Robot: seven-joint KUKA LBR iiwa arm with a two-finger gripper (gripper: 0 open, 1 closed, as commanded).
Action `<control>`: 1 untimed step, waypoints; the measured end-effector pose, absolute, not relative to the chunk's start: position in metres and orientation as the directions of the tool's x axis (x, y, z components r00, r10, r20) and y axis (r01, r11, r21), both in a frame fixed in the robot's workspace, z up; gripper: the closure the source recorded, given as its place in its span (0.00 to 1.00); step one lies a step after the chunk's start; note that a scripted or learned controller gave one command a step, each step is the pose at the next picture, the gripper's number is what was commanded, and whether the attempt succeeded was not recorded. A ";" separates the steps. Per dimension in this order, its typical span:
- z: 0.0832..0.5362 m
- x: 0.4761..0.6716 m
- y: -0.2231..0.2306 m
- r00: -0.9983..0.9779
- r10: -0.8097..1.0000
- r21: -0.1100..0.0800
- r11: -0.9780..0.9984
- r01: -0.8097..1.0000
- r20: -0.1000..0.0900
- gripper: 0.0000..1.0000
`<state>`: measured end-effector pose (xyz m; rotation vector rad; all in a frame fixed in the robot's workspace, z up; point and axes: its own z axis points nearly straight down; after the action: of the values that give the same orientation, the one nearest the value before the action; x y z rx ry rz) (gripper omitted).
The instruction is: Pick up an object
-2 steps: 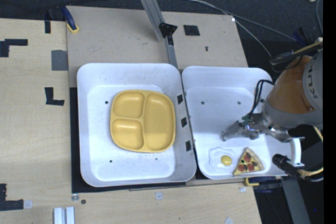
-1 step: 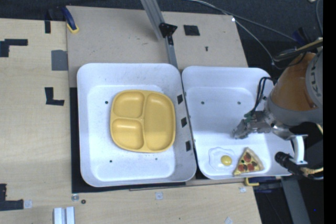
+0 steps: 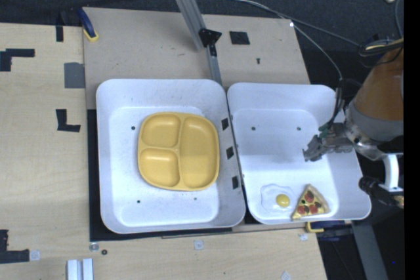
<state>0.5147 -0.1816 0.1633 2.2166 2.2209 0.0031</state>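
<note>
Seen from above at a slant: grey arm with orange band, reaching in from the right over the right-hand bin. Dark hand low over the right part of that bin's white floor, near the right wall. Grip impossible to judge at this size and blur; nothing visible in it, and contact with the bin floor unclear.

Nearer the front edge of the same bin, two toy foods lying flat and just beside each other: a fried egg, white with a yellow yolk, and a pizza slice, a tan-crusted wedge with red topping, point toward the back of the bin. Both in front of the hand and apart from it, the pizza slice the closer of the two.

In the left-hand bin, a yellow plate with three compartments, rounded corners, resting flat near the middle, well apart from the hand.

Both bins side by side on a tan bench, with a slanted metal bar rising from behind the seam between them and thin cables trailing across the dark floor behind.
</note>
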 end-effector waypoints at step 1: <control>0.218 0.526 -0.183 -0.002 1.000 0.005 0.002 1.000 -0.002 1.00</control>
<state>0.5260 -0.1825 0.2180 2.2160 2.2207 0.0033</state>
